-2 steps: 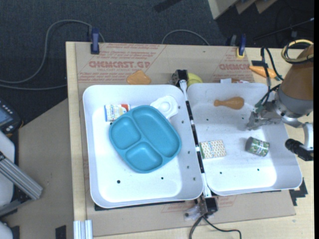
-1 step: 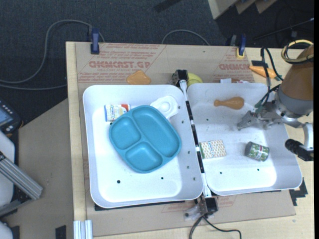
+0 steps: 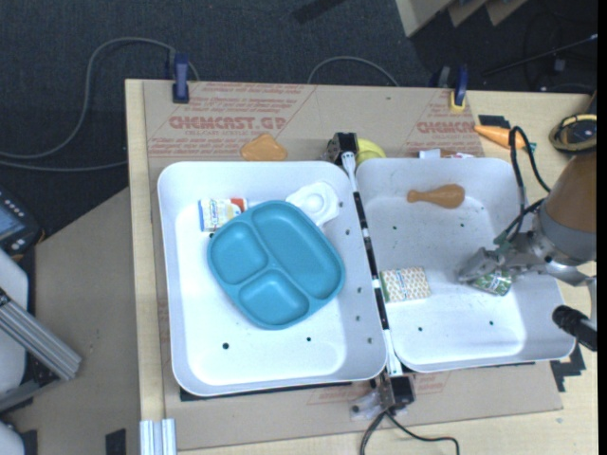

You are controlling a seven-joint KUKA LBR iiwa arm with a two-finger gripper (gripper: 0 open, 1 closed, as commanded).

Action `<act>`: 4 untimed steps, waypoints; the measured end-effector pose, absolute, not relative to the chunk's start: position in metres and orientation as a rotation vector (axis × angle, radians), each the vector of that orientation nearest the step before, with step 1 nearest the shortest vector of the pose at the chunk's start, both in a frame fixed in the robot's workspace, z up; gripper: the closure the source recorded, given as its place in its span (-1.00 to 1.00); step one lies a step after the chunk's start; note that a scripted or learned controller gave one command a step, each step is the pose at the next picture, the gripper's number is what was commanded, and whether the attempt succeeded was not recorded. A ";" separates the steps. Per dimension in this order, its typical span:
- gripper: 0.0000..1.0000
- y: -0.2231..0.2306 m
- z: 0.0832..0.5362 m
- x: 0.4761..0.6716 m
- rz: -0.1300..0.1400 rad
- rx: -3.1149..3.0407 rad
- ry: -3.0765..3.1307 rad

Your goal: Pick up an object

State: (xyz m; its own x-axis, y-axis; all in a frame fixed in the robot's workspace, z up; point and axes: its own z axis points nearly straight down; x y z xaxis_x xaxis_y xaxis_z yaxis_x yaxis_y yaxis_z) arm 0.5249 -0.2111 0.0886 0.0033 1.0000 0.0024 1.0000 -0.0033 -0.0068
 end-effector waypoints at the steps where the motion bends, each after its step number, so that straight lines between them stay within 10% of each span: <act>1: 1.00 -0.211 0.101 0.529 -0.003 -2.225 -2.223; 2: -1.00 -0.211 0.100 0.529 -0.002 -2.224 -2.222; 3: -1.00 -0.204 0.176 0.584 -0.009 -2.225 -2.235; 4: -1.00 -0.147 0.112 0.671 -0.008 -2.216 -2.234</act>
State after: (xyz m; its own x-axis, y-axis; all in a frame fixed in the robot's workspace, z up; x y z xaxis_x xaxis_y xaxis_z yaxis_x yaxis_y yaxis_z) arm 0.6706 -0.1473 0.1119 -0.0084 1.0000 0.0000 0.9999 0.0084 0.0072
